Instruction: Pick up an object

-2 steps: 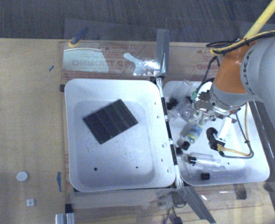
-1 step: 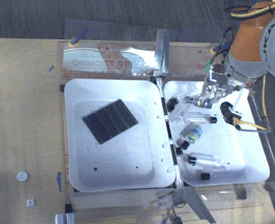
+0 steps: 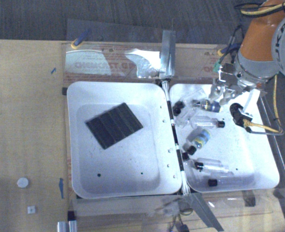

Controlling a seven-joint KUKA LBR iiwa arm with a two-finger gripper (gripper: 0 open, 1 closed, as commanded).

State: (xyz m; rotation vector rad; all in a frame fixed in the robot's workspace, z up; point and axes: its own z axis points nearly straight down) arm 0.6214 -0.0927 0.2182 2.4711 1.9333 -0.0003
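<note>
Lying nearest at lower right, a clear syringe (image 3: 211, 166) is waiting in the right bin (image 3: 265, 175). At upper right, the gripper (image 3: 219, 96) is hovering over small bottles (image 3: 200, 138); whether it is spread, I cannot tell. Likely approaching; next calls for descending onto one.

A light wooden bench (image 3: 26, 115) carries two shallow white bins side by side, the left bin (image 3: 79, 178) and the right bin (image 3: 265, 175) (their inner rims touching), with a small pale disc (image 3: 22, 182) lying on the bare wood near the left bin.
</note>
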